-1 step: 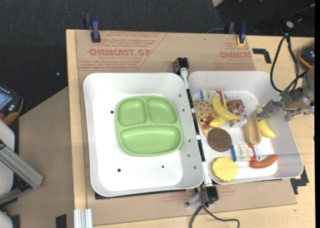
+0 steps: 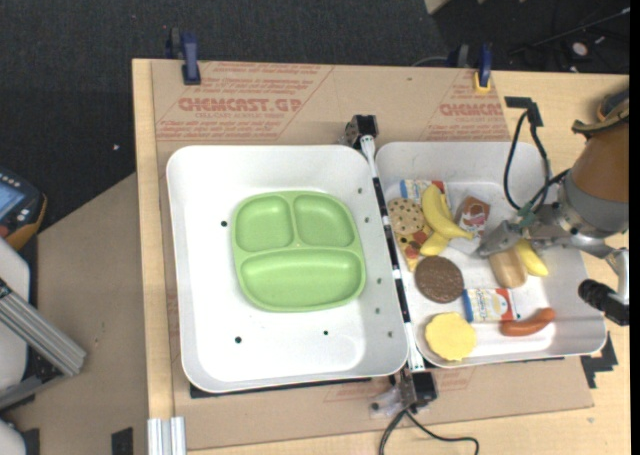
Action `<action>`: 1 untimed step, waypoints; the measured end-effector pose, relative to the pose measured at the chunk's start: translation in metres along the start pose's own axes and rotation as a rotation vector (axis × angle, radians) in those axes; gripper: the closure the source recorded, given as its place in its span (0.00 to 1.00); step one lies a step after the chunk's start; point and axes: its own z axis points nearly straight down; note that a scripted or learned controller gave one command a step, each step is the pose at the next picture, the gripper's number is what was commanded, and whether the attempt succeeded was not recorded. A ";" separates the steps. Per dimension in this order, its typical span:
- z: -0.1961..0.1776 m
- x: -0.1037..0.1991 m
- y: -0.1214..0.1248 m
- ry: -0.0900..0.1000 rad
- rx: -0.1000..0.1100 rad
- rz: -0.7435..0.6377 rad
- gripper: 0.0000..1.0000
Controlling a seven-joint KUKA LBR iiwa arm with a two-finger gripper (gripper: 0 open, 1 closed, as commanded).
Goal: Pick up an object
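- Camera view: the gripper (image 2: pixel 500 240) sits low in the right bin (image 2: pixel 560 343), just right of the brown cookie (image 2: pixel 439 279), its tip over a tan bread roll (image 2: pixel 508 269).
- How far the fingers stand apart cannot be told; nothing shows between them.
- A banana (image 2: pixel 440 213) lies above the cookie, a yellow disc (image 2: pixel 451 336) below it, a sausage (image 2: pixel 527 322) to its lower right.
- The green tray (image 2: pixel 296 249) lies far left of the cookie.
- The step looks like the approach; next comes a close on the roll and a lift.

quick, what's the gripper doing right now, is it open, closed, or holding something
Gripper: cannot be told; it sits low in the right bin beside the bread roll.
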 end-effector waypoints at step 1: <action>-0.015 0.000 0.001 -0.007 -0.006 -0.001 1.00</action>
